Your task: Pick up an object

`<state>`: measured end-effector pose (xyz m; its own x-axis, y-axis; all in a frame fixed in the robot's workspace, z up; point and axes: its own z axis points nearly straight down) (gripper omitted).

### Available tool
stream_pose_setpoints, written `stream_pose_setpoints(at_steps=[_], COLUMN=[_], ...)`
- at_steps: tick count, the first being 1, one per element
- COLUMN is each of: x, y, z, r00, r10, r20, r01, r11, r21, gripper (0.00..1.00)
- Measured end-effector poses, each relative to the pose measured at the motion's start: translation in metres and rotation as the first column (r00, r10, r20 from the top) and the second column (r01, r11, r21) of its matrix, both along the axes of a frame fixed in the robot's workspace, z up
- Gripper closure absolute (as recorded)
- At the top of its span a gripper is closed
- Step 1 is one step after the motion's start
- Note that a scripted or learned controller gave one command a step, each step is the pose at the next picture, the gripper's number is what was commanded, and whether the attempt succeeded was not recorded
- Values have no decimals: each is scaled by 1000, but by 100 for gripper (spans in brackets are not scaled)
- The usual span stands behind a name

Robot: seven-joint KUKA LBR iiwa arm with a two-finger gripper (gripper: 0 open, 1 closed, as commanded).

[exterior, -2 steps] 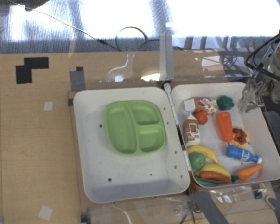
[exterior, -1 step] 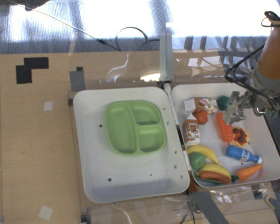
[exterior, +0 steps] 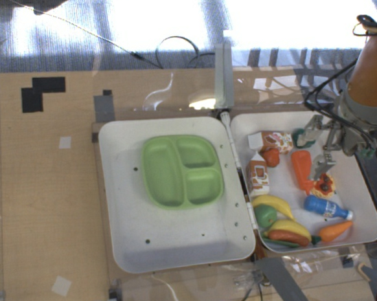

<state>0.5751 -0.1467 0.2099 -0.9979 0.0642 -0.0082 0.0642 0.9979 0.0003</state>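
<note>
My gripper [exterior: 323, 159] hangs over the right part of the right bin [exterior: 367, 194], just above a small yellow and red toy [exterior: 323, 185] and to the right of an orange block [exterior: 301, 169]. Nothing shows held in it. Several toy foods lie in this bin: a blue bottle [exterior: 327, 208], a carrot [exterior: 334, 231], two bananas [exterior: 274, 205], a green lime [exterior: 265, 217], a red chili [exterior: 286, 237], a brown and white carton [exterior: 258, 177], a tomato [exterior: 271, 157] and a white cube [exterior: 255, 140].
The left bin [exterior: 124, 203] holds a green divided plate [exterior: 181, 170]. A grey divider post [exterior: 222, 72] stands behind the gap between the bins. Black cables [exterior: 327, 93] hang by the arm at the right. The wooden bench [exterior: 42, 190] spreads to the left.
</note>
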Motion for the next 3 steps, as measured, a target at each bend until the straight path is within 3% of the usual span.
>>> stream_pose_setpoints(at_steps=[1, 2, 3], x=[-28, -80, 7], y=[-49, -38, 47], z=[-102, -120, -120], r00=[992, 944, 924], r10=[-125, -329, -383], r20=[5, 11, 8], r01=[125, 329, 383], r11=[992, 944, 924], r21=[-1, 2, 3], gripper=[0, 0, 0])
